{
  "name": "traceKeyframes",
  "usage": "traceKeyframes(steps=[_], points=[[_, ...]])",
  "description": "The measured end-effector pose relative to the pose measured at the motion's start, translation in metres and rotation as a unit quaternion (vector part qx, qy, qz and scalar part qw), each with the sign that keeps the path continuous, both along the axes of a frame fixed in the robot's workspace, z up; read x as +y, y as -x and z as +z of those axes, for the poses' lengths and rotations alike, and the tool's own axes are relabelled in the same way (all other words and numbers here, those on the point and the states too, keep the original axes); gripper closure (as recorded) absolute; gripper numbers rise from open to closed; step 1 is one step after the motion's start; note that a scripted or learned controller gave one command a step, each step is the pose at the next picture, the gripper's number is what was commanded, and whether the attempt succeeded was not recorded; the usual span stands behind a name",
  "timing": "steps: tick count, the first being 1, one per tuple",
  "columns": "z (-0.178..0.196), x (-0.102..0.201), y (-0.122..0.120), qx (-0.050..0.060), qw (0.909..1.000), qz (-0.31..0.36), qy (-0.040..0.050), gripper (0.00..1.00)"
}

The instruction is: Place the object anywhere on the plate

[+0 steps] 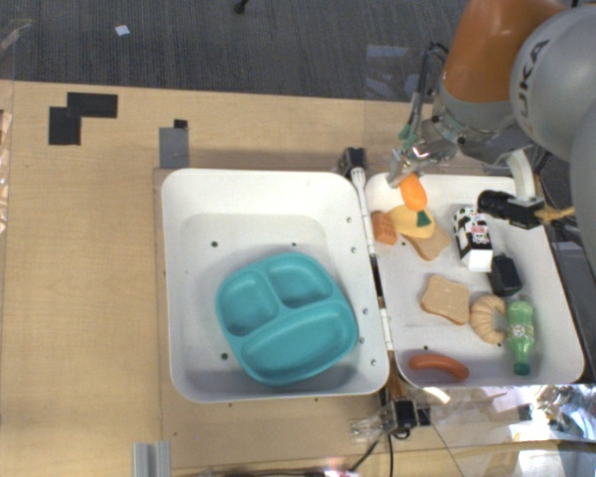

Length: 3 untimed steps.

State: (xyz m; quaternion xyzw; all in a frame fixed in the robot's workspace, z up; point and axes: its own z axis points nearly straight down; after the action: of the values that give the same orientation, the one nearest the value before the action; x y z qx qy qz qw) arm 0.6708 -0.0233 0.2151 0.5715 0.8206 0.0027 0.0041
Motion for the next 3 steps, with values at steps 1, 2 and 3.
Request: traceKeyframes(steps=[1,2,3], points=[[0.039,0.089,0.011,-0.001,0.9993,-0.037,-0.0039,1.0],[0.003,0.119,0.074,0.005,0.9933,-0.115,-0.0024,1.0],[0.004,0.118,0.074,0.003,0.9933,-0.116,-0.0018,0.0]])
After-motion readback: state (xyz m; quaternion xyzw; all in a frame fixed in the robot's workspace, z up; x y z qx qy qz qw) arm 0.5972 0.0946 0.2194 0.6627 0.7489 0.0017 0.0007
